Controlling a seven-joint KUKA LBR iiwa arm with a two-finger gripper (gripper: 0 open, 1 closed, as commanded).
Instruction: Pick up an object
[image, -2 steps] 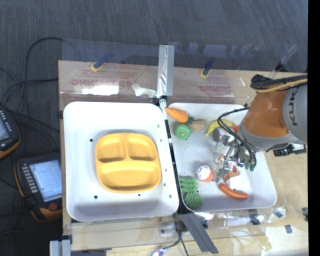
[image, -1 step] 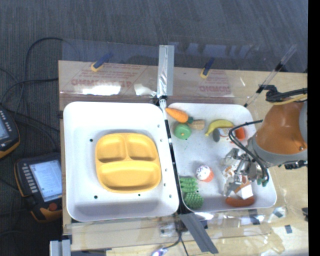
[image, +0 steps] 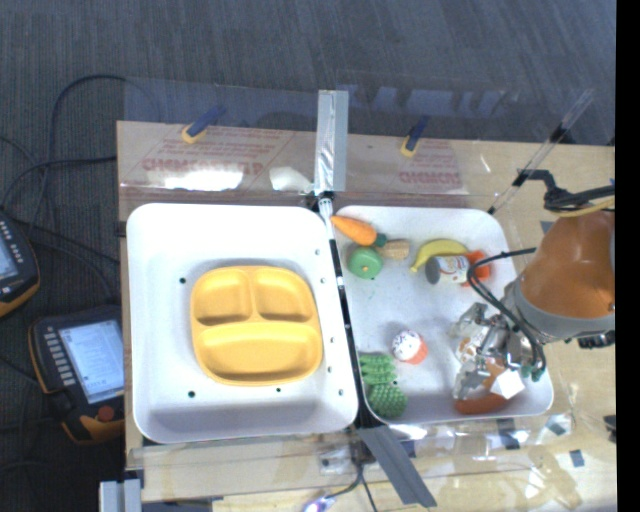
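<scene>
So the gripper (image: 478, 372) is down in the near right corner of the right bin (image: 440, 300), sitting right over a reddish-orange thing (image: 482, 401) with a white tag or label (image: 508, 386) beside it. Honestly I can't tell from this angle whether the jaws are apart or closed, it's all a tangle of metal and cable down there, so no claim that anything is grabbed.

Just off the jaws toward the bin's middle is a little white and orange ball-ish toy (image: 407, 346). Further that way, near the divider, is a bumpy green thing (image: 381, 384). Well beyond the jaws along the far wall: a banana (image: 440, 251), a carrot (image: 356, 229), a green round fruit (image: 365, 262) and a small tan piece (image: 397, 249). The other bin only has a yellow divided plate (image: 256, 322).

What could go wrong, my guess: the target is jammed into the corner, so a finger could hit the bin wall and the jaws never get around it. It also looks low and flat, so it could slide out or just get pushed. The tag might get pinched instead of the object itself.
</scene>
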